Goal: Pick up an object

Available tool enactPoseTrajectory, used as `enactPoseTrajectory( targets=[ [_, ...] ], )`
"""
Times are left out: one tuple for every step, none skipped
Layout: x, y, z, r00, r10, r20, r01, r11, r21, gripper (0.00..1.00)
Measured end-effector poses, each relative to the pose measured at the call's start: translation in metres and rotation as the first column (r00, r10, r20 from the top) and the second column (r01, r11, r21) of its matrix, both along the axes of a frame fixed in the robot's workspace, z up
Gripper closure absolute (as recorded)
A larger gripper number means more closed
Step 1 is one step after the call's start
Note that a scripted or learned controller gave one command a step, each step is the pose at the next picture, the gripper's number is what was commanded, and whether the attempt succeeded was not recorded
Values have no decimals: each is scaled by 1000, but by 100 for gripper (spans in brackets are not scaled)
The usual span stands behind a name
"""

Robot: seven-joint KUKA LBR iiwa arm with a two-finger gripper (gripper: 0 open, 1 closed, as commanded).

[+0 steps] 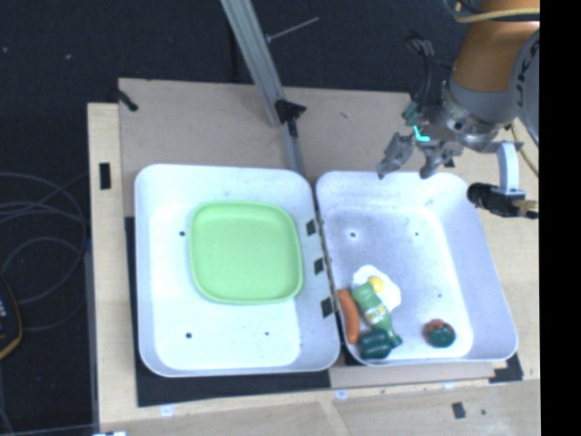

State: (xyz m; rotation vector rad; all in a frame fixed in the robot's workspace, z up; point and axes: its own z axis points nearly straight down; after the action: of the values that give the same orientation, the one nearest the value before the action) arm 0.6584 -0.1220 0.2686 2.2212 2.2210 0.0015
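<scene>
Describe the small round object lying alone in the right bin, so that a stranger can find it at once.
Look at the right bin, the one without the green plate. Go to its near right corner: the small round object lies there, dark green with a red patch. It sits apart from the cluster of toy food by the bin's left wall.

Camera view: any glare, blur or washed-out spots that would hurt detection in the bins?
Camera view: even, soft light; the white bins run bright, near washed out, with faint shadows. The green plate reads cleanly. The toy cluster is soft and smeary, edges merging. The gripper is slightly blurred against the bench.
</scene>
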Motion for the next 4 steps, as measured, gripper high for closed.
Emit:
enactPoseTrajectory(
  targets=[
    [0, 0, 0, 1000, 0, 0, 0, 1000, 0, 0],
    [1, 0, -63, 1000, 0, -5, 0, 1000, -1, 0],
    [1, 2, -126, 1000, 0, -6, 0, 1000, -1, 0],
    [0, 1, -170, 1000, -1, -4, 1, 1000, -1, 0]
  ],
)
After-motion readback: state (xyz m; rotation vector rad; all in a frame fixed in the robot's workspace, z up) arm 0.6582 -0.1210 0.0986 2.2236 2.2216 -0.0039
